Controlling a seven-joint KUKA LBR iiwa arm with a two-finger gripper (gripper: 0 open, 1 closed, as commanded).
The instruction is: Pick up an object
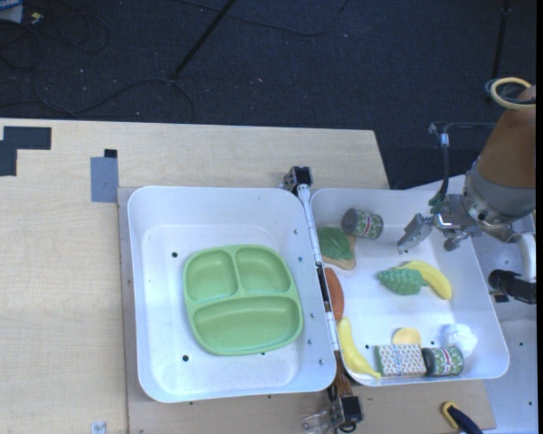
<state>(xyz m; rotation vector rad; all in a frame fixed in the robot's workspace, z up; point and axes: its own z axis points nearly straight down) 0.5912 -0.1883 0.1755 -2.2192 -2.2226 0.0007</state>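
arm (507,165): cut by right edge | end effector (416,231): fingers blurred

No text, label or number is legible anywhere.

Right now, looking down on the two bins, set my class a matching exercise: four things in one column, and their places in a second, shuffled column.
Things:
1. green tray
2. gripper
3. small can
4. yellow banana

Places:
A. right bin, near its far edge
B. left bin, in the middle
C. right bin, touching the green leaf
D. above the right bin's far right part

Pairs: 1-B, 2-D, 3-A, 4-C
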